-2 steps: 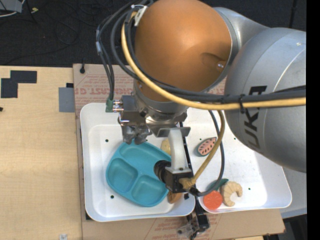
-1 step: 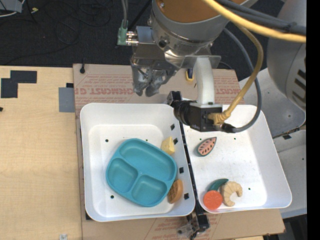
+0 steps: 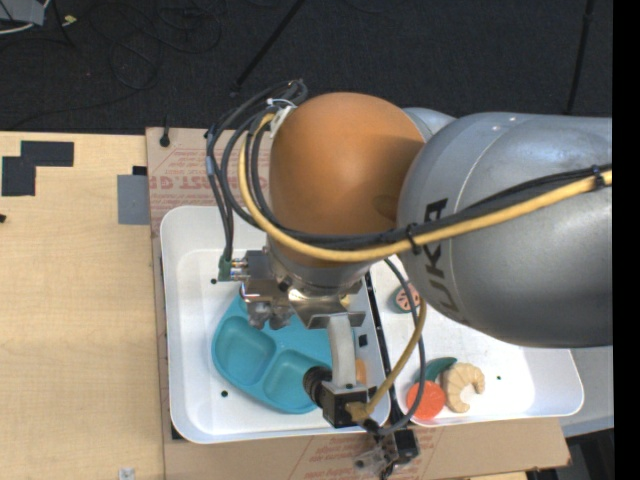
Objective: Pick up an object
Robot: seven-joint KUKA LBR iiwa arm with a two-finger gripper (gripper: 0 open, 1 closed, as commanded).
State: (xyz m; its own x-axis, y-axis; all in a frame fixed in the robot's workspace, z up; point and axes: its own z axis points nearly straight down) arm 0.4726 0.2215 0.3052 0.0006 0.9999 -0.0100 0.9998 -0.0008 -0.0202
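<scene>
gripper (image 3: 290, 313) hangs over upper rim of blue dish (image 3: 262, 363) | open or closed: hidden from us by the wrist | dish directly beneath, long axis slanting down-right | croissant (image 3: 464, 384) well right of dish

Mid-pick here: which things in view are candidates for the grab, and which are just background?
Job: blue tray in the left bin, under the arm; orange toy and croissant side by side in the right bin.
Lying about: cardboard beneath the bins; grey patch and black patch on the bench.
</scene>
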